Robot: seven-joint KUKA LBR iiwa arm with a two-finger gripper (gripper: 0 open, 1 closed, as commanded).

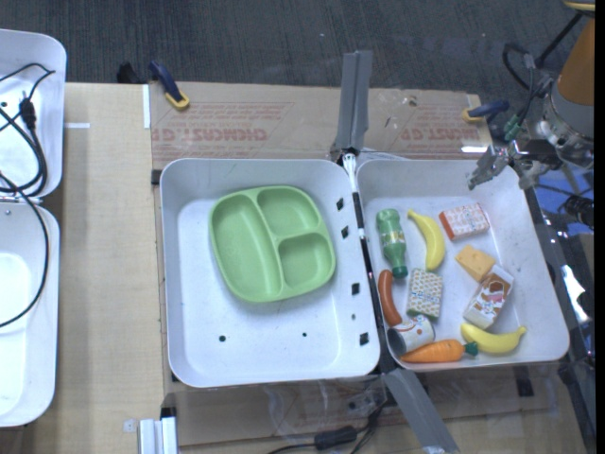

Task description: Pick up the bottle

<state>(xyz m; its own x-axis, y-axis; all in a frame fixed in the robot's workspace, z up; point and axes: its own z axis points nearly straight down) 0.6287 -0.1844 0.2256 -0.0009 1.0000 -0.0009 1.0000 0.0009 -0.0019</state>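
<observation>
While lying flat, bottle (391, 242) points its cap up-frame.

A robotics laboratory with a test station for picking objects.

The worktop (104, 206) is a plain wooden board with printed cardboard (255, 121) laid on it, fixed by blue clamps (168, 83). Two shallow white bins (180, 282) stand side by side between bare metal profiles (354, 102). One bin has a green divided plate (272, 242); the other has toy food such as plastic bananas (430, 239), a carrot (437, 352) and small boxes (488, 298). An industrial arm (572, 83) with loose cables enters from the right, more black cables (24, 140) lie at the left, and the floor is dark carpet (284, 17).
</observation>
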